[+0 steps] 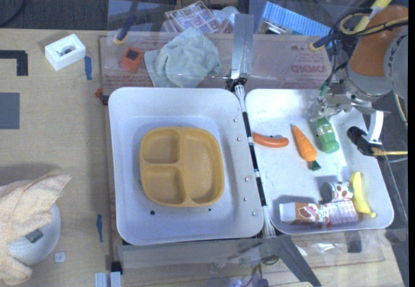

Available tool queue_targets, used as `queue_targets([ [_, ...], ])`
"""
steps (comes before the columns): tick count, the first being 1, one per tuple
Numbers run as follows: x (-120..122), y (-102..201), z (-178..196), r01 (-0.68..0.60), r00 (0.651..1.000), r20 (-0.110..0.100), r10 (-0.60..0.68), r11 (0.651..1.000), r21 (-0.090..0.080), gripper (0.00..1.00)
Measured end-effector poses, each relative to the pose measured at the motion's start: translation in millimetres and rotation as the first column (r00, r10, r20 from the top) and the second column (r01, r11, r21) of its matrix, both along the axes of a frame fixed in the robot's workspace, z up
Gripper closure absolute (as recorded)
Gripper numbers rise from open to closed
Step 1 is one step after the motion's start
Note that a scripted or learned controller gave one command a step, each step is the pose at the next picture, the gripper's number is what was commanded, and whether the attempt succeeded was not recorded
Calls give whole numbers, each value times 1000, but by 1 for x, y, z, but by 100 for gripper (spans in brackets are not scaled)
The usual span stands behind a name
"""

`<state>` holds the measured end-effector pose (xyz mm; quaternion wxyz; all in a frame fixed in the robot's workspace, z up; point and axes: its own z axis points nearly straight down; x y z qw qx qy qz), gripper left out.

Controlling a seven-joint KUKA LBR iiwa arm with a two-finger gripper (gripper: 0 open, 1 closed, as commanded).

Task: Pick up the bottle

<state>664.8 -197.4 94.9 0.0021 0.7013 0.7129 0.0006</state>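
From above, the gripper (329,109) sits low in the right bin (272,107), at the top end of the green bottle (326,136), so this looks like the approach or closing step. Whether its fingers are open or closed I cannot tell. The bottle lies near the bin's upper right, just beside the carrot (303,143); next comes a firm close and lift.

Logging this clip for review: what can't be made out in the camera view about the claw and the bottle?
- Claw: finger state unreadable; small, blurred metal directly above the green bottle.
- Bottle top: merges with the claw, so contact is unclear.
- Carton print: too small to read.
- Arm: cut off by the right edge.
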Motion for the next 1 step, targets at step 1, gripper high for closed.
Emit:
queue_targets([
  [1,4,41,127,95,995,-4,-95,995,1,100],
])
